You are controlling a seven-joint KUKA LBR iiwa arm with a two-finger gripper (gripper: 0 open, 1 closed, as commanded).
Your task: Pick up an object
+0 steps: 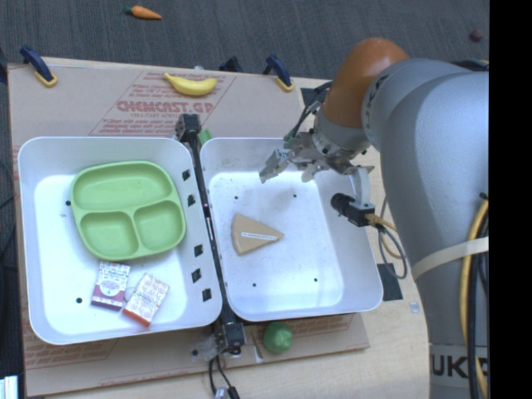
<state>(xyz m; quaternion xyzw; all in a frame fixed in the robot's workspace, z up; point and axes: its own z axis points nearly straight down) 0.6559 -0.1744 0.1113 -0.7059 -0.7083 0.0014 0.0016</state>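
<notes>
wedge (255,234) below hand (293,165) (well apart)

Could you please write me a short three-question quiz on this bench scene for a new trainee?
1. True or false: the tan wedge lies in the right bin.
2. Which item shares the left bin with the two small boxes? A) banana B) green divided plate C) carrot
3. Fill in: the gripper is above the right bin's ___ edge in the view.

Key: 1. True. 2. B, the green divided plate. 3. Upper.
</notes>
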